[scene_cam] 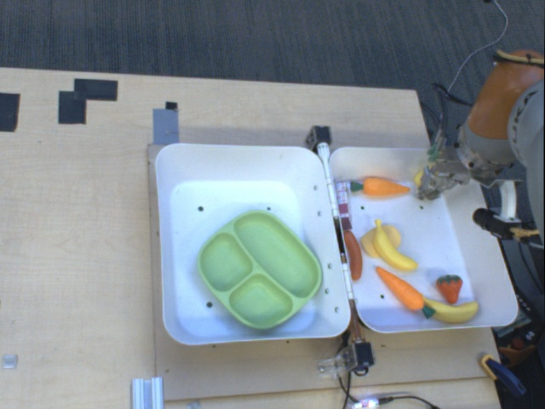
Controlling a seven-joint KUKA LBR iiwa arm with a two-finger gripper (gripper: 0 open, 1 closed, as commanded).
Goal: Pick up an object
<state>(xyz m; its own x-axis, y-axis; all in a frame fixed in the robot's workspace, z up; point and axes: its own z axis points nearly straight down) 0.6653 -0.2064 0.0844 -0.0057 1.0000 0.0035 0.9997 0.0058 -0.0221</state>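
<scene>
Bench, pale wood, bears two shallow white bins side by side.

Left bin: a green divided plate, three compartments, sits tilted toward the bin's near side.

Right bin: toy food, scattered. Arm reaches in from the right, orange band above the wrist. Gripper sits low at the far right corner of this bin, just beside the leaf end of a carrot lying across the far wall.

Nearer items, downward in size: a banana bunch mid-bin; a second carrot lying diagonally below it; a single banana at the near edge; a reddish sausage along the divider wall; a strawberry, touching or just above the single banana.

Tool state: cannot tell; the tip is too small and cluttered to read. Nothing visibly held.

Handling, as judgement: far carrot is the likely target. Probably light, hollow, stiff plastic, smooth and apt to slip or roll. Best taken across the thick middle of the body, not the tapered tip or leaf end.
</scene>
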